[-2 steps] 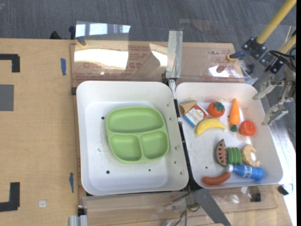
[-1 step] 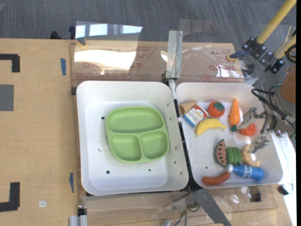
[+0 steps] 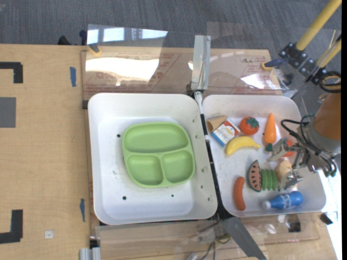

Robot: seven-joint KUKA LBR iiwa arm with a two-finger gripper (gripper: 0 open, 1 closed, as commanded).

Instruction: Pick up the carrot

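Two shallow white plastic bins sit side by side on the bench, one to draw from and, by the look of it, one to receive. The left bin (image 3: 103, 145), at frame centre, holds a pale green three-compartment plate (image 3: 158, 154) with every section bare. The right bin (image 3: 312, 196) carries the toy food: a small orange plastic carrot (image 3: 270, 129) lying in its upper right part, tip pointing up-frame, with a red tomato (image 3: 249, 125) to its left and a yellow banana (image 3: 242, 144) lower left. A snack carton (image 3: 225, 132), watermelon slice (image 3: 255, 176), red sausage (image 3: 239, 193) and blue bottle (image 3: 283, 201) fill the rest. The metal two-finger gripper (image 3: 290, 172) hangs at the frame's right, below the carrot and near it; whether the claw is open or closed cannot be told amid the cables. The carrot remains ungrasped.
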